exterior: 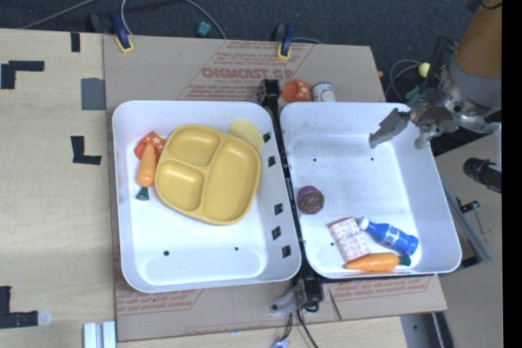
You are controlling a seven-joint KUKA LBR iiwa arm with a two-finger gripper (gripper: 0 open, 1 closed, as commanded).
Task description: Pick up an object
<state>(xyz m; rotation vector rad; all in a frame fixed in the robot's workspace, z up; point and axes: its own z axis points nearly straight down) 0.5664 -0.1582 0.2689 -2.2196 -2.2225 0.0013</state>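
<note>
My gripper (402, 129) hangs over the far right part of the right bin (342, 122), its two fingers spread apart with nothing between them. Below it in that bin lie a dark red round fruit (310, 199), a small pink checked box (346, 235), a blue bottle (391, 236) and an orange carrot (372, 262). These objects sit toward the bin's near side, well apart from the gripper.
The left bin (139, 257) holds a yellow divided plate (207, 173), a carrot (147, 167), a red item (148, 144) and a pale yellow piece (245, 131). A red object (297, 90) and a can (323, 92) stand behind the bins. Clamps hold the cardboard at the back.
</note>
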